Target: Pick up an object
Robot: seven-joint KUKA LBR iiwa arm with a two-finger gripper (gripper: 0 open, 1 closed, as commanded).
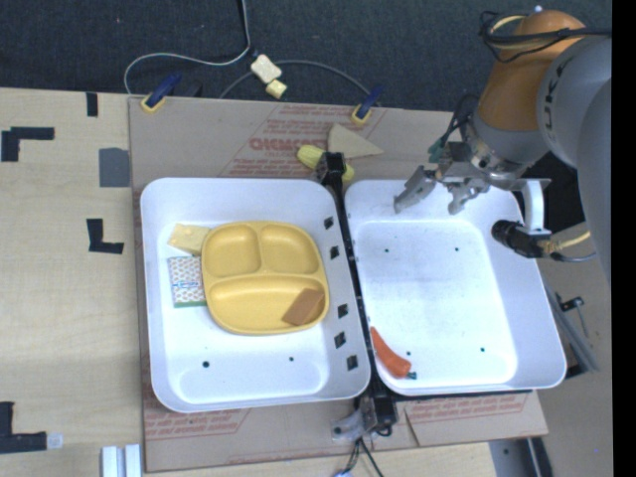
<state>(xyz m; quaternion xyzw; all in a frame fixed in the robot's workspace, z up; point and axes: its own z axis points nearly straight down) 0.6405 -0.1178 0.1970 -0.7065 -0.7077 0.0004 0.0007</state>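
My gripper (434, 198) hangs over the far edge of the right bin (517, 296), its two grey fingers (408, 196) spread apart with nothing between them. An orange carrot-shaped piece (390, 355) lies in the right bin's near left corner, far from the gripper. In the left bin (248, 386) sits a yellow divided plate (263, 276) with a brown piece (303, 307) in its near right section. A pale yellow wedge (186, 237) and a small patterned packet (184, 280) lie to the left of the plate.
The arm (542, 78) comes in from the upper right, over the right bin's far right corner. Clamps and a yellow and black clip (333, 164) sit at the far edge between the bins. Cables run across the dark floor behind.
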